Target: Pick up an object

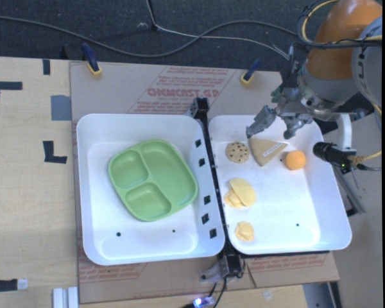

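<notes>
Hovering over the right bin's (321, 233) far edge, our gripper (277, 126) hangs with fingers spread and nothing between them. We judge the cheese wedge (267, 151) the likeliest target: it lies just below the fingertips, its long axis running left to right. Beside it sit a cookie (237, 151) and an orange ball (295, 160); the left bin (93, 172) holds a green tray (153, 179).

The arm (346, 37) comes in from the upper right, its orange band high near the corner and the grey wrist below it. The gripper (277, 126) points down and toward the left. Its two fingers (260, 123) are spread apart, one on the left and one on the right, with nothing between them.
</notes>
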`<act>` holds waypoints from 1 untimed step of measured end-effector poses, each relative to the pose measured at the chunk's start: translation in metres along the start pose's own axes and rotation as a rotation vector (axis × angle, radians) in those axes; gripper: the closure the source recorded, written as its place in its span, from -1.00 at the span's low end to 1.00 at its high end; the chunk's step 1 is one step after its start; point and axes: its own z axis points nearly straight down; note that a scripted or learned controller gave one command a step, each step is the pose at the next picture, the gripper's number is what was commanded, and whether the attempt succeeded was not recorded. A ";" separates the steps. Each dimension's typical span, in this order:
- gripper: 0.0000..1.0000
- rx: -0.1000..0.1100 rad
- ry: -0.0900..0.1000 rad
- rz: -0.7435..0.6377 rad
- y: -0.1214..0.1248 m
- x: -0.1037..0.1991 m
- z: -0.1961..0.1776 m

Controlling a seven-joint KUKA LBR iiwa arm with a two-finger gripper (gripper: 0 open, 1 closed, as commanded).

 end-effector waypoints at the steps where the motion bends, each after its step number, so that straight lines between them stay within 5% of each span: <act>1: -1.00 -0.012 -0.001 -0.003 0.002 0.000 -0.008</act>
